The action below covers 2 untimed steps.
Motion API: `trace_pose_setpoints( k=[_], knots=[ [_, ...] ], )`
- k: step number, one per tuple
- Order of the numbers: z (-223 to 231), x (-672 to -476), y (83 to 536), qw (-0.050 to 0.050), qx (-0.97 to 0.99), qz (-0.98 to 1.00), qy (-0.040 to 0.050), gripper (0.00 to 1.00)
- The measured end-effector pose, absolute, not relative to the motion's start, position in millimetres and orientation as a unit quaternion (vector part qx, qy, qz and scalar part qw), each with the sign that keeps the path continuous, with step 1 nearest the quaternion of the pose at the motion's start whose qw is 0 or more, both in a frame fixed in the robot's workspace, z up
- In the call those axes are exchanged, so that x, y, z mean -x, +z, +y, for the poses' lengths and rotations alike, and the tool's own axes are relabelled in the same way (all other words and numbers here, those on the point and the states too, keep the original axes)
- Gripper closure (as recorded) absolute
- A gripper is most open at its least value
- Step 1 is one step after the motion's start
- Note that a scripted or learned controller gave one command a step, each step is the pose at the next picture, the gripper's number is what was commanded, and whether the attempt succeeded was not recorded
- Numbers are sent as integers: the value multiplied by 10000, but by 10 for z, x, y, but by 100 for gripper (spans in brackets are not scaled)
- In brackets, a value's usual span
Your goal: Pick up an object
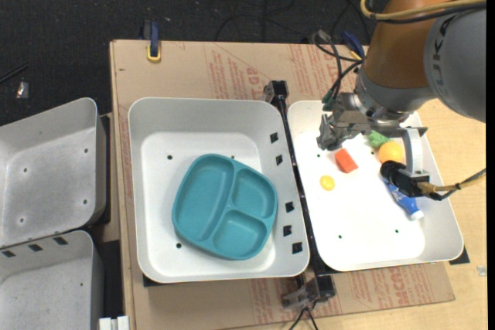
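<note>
So you're looking at the arm (433, 50) reaching in from the right and hanging over the back part of the right bin (387, 247). The tool (329, 137) is pointing down near that bin's back left corner. The angle isn't giving you a clean look at its tip, so I can't tell whether it's released or clenched.

The stuff you could be picking is all sitting in that right bin. A small orange block (346, 160) is lying on the white floor just beside the tool, a bit toward the front and right of it, and it looks like it's not touching it. A little yellow disc (328, 182) is lying further toward the front, near the block but apart from it. Over on the right, partly tucked under the wrist, a green thing (377, 139) is sitting right against a yellow-orange ball (391, 151). I can't make out what the green one is. A small blue item (407, 204) is lying further front, near the bin's right side.

The left bin (147, 166) is holding a teal divided plate (224, 206), lying flat and turned at an angle. Both bins are sitting side by side on the brown bench (201, 66), and a blue clamp (154, 41) is gripping its back left edge.
</note>
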<state>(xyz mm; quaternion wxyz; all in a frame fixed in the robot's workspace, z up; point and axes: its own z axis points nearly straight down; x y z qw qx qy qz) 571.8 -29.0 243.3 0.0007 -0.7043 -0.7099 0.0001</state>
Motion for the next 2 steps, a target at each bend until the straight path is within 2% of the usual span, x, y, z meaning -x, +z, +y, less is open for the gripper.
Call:
trace_pose_setpoints(
  k=[1,2],
  knots=[
    [174,-5869,2487,-3,7043,-7099,-13,100],
    [633,-6032,2351,0,7045,-7097,-6,100]
  ],
)
